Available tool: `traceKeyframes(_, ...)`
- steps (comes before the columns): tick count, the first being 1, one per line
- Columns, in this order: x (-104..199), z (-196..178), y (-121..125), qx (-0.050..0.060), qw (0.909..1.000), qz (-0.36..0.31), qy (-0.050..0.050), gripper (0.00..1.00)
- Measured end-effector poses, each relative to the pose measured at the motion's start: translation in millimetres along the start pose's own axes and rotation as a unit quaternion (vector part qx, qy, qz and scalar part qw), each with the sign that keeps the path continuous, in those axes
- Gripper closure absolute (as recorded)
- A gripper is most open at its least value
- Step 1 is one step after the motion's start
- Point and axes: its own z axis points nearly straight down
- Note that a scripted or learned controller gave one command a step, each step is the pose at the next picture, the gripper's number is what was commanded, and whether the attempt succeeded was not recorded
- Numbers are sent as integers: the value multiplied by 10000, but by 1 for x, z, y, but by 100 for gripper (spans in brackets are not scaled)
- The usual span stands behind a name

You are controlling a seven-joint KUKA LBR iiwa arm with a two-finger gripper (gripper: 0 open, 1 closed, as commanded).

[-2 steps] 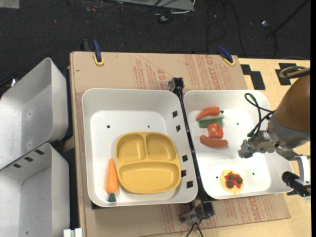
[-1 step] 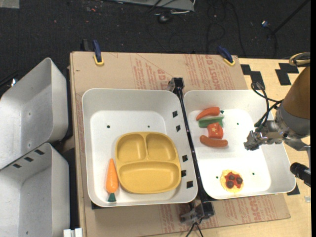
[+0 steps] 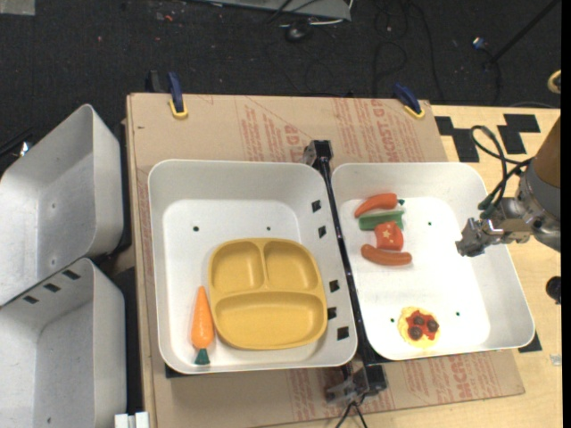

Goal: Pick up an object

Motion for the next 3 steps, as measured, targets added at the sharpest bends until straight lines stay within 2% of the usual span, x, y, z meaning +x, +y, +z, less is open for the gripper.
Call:
traceKeyframes(1, 50, 11, 5, 26, 10000, -18, 17, 100)
traceKeyframes(3, 163, 5, -7, 35, 10000, -23, 20, 100)
